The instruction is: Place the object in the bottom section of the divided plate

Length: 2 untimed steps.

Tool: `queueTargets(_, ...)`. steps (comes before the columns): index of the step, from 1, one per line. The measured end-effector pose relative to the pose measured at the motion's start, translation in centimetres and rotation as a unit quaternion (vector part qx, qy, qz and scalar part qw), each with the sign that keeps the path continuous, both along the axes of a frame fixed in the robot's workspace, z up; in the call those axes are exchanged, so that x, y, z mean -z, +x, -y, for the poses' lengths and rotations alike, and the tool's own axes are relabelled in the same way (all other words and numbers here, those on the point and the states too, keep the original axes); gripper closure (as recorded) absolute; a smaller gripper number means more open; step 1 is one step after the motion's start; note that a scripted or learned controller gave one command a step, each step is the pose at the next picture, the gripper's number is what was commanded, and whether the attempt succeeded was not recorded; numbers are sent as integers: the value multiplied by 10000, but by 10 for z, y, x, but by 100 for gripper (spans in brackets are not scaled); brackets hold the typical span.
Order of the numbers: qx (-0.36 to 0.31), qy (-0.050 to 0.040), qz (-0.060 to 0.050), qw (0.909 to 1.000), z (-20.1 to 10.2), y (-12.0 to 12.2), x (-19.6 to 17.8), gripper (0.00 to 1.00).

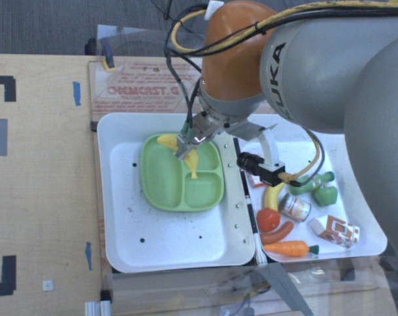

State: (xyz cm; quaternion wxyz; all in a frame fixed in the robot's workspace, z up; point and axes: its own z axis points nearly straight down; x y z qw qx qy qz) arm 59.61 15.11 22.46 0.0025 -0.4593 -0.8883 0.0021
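Hovering our claw (185,147) over the green divided plate (160,176), grip unreadable; that yellow piece (192,162) straddles the divider and may settle wrong.

Reading two texts from my remote seat. Dark capitals "UKA" on grey arm casing (330,64), at about 1 o'clock, running near-vertically; start of word cut off by curve of casing. Faded red print on cardboard sheet (143,91), at 11 o'clock above left bin; reads roughly "CHEMCAST", trailing letters blurred, smaller lines above and below illegible to me. Small carton (337,230) at 4 o'clock bears orange-and-white print, too small to read.
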Motion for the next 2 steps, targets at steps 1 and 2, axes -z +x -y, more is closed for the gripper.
queueTargets(1,4,0,0,10000,1,0,0,0)
queueTargets(2,-121,3,26,9999,-1,63,22,0)
